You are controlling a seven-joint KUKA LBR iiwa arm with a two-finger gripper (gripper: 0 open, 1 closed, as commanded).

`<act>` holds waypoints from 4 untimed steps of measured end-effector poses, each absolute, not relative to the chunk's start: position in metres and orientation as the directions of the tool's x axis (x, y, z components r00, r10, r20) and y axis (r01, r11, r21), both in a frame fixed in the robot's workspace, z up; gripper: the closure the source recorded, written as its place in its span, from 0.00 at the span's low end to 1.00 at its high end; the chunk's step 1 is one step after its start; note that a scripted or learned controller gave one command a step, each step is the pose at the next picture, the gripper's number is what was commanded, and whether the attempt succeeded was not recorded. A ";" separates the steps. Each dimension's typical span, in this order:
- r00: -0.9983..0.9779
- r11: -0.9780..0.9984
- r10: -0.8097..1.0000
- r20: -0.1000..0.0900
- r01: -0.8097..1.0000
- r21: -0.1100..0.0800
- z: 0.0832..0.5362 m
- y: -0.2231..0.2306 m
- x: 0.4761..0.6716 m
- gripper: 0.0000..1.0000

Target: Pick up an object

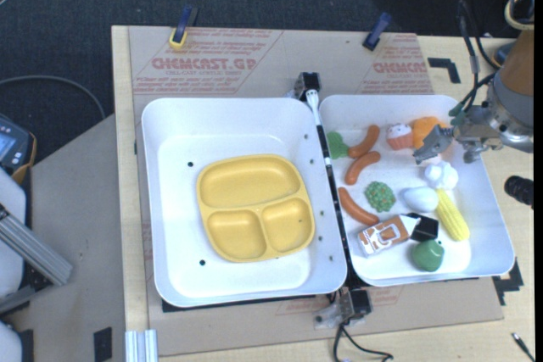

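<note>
Camera view | gripper (447, 145) near right bin (501, 216) far rim, grip state unclear | left bin (161, 182) margins open

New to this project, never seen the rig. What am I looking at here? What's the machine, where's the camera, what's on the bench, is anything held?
One fixed camera looks down at a slant on a bench with two white bins. The left bin holds a yellow tray. The right bin holds toy food: sausages, broccoli, corn, a carton, a green apple. The grey arm reaches in from the right; its gripper hangs over the right bin's far side. I can't tell whether it holds anything.
</note>
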State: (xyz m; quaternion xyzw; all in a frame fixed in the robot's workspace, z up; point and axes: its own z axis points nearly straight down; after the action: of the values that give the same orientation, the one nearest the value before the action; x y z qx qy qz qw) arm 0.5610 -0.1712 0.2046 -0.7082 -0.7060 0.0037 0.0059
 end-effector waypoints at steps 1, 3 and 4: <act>0.000 0.000 1.000 0.000 1.000 -0.001 0.211 -0.171 0.564 0.00; -0.001 0.001 1.000 -0.003 1.000 0.008 0.105 -0.173 0.581 0.00; -0.001 0.001 1.000 -0.005 1.000 0.019 0.107 -0.173 0.584 0.00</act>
State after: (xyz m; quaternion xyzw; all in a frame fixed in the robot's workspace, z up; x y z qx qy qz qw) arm 0.5839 -0.1732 0.1067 -0.7066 -0.7075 -0.0049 -0.0084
